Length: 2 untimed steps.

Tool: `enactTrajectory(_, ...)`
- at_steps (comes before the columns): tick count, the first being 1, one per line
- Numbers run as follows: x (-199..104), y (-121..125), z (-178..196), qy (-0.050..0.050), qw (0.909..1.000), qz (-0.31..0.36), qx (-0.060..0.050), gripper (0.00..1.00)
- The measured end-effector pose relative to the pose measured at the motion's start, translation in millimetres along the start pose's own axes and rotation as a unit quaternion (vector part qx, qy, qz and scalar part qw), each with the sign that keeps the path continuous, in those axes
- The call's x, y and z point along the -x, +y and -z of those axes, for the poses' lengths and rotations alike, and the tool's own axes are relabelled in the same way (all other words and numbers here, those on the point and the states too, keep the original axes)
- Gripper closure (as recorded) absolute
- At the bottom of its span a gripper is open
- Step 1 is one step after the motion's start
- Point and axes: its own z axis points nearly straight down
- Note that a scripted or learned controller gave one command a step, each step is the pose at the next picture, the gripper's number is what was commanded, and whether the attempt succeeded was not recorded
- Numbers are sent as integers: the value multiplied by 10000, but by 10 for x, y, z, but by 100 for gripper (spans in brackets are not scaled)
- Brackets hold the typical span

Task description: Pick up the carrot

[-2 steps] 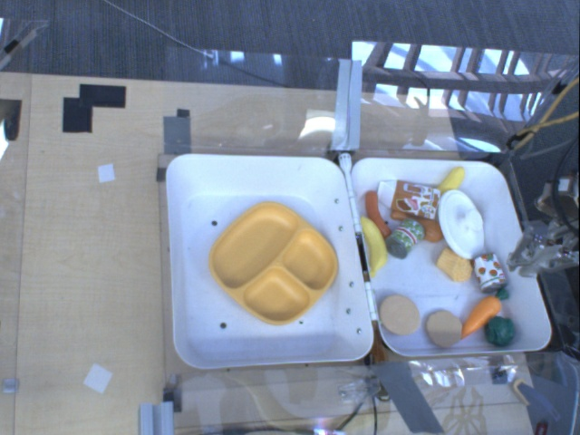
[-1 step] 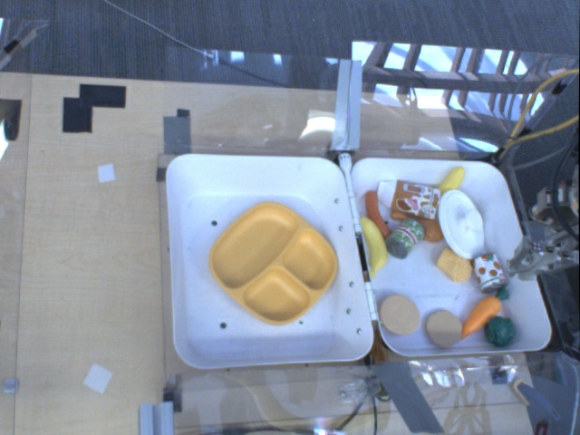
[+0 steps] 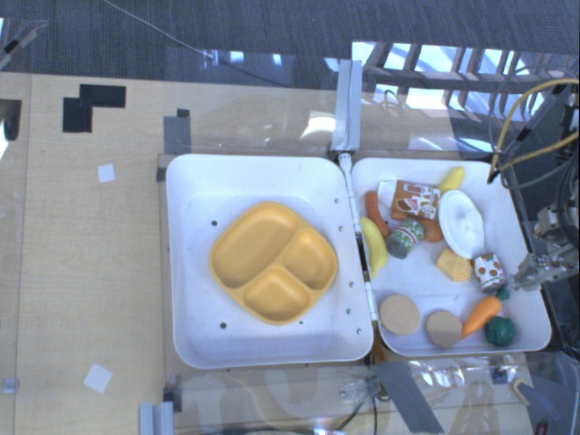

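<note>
The carrot [image 3: 481, 314] is orange and lies slanted near the front right corner of the right bin [image 3: 540, 338]. Its thick end points up and right, and its tip touches a tan round biscuit [image 3: 443, 328]. A dark green broccoli piece [image 3: 499, 332] lies right beside it. My gripper [image 3: 535, 271] is at the bin's right rim, above and to the right of the carrot and apart from it. It is close to a small white cup with red spots [image 3: 489, 271]. Nothing shows in its grasp.
The right bin also holds a second biscuit [image 3: 399, 315], a banana [image 3: 373, 246], a sausage [image 3: 374, 210], a carton [image 3: 415, 200], a green can [image 3: 405, 237], a white dish [image 3: 460, 223], a lemon [image 3: 451, 179] and a yellow cracker [image 3: 453, 265]. The left bin [image 3: 190, 243] holds a yellow divided plate [image 3: 274, 261].
</note>
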Motion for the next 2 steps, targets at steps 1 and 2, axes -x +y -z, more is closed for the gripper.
enactTrajectory(1,64,-639,25,-7,9970,777,-9,100)
enactTrajectory(2,123,-975,-91,-12,9863,1649,-6,100)
